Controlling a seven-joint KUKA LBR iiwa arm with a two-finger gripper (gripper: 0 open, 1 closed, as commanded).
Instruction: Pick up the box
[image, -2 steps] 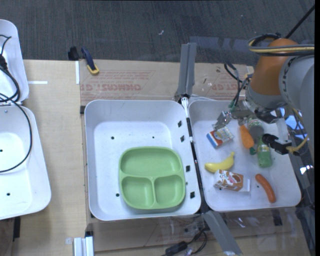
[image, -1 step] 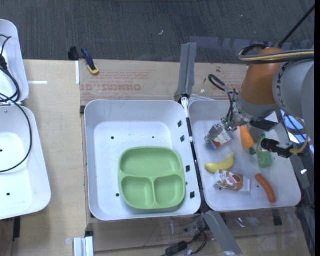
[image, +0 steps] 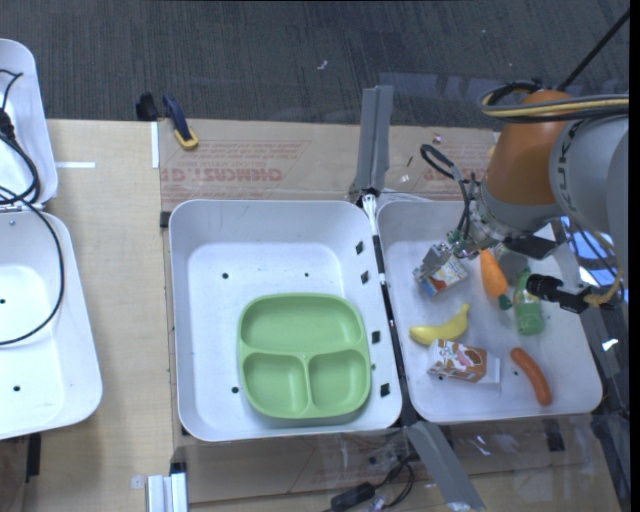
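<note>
A brown and white box (image: 461, 362) lies flat in the right bin (image: 575, 395), near its front. A smaller grey, blue and orange carton (image: 441, 271) lies tilted at the bin's back left. My gripper (image: 458, 245) hangs low right over this carton's upper right corner, touching it or nearly so. The arm, with its orange band (image: 528, 160), comes in from the back right.
Also in the right bin are a yellow banana (image: 442, 327), an orange carrot (image: 493, 275), a green item (image: 528, 313) and a red sausage (image: 531, 375). The left bin (image: 200, 320) holds a green divided plate (image: 303, 355). Black cables (image: 445, 165) run behind the right bin.
</note>
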